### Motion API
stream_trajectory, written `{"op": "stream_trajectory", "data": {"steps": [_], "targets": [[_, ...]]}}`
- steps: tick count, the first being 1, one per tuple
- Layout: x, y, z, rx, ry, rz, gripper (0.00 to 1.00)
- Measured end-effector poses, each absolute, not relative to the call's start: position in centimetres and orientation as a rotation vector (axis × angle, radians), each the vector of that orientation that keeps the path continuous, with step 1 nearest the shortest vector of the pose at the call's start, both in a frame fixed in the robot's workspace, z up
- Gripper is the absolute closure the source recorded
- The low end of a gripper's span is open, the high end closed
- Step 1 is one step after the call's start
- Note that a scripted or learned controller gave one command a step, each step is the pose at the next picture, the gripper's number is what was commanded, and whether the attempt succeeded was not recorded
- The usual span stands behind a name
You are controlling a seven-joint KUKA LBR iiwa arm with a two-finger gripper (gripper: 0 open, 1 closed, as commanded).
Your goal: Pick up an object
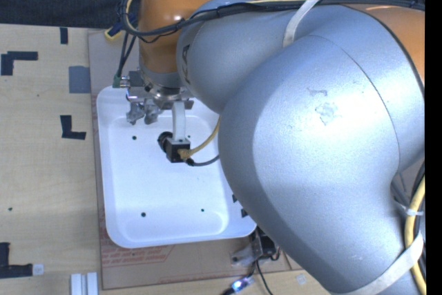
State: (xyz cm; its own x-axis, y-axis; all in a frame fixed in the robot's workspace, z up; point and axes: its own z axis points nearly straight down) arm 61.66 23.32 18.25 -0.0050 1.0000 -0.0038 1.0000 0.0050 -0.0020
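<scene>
My gripper [140, 117] hangs low over the far left corner of the left white bin [117, 169], just inside its back rim. Its two short metal fingers [132, 118] point down and stand slightly apart, with white bin floor showing between them and nothing held. The orange wrist band [166, 17] sits right above it. A few small dark dots [143, 213] mark the bin floor. My grey arm [318, 148] covers the right half of the view and whatever lies under it.
The bin rests on a tan board [41, 169] with black tape marks [69, 128] and a grey patch [79, 78] to the left. A dark backdrop runs along the far edge. Cables [252, 266] lie at the bin's near right corner.
</scene>
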Motion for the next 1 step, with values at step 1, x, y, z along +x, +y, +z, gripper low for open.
{"op": "stream_trajectory", "data": {"steps": [1], "targets": [[47.44, 23.33, 10.61, 2.225, 2.234, -0.03, 1.0]]}}
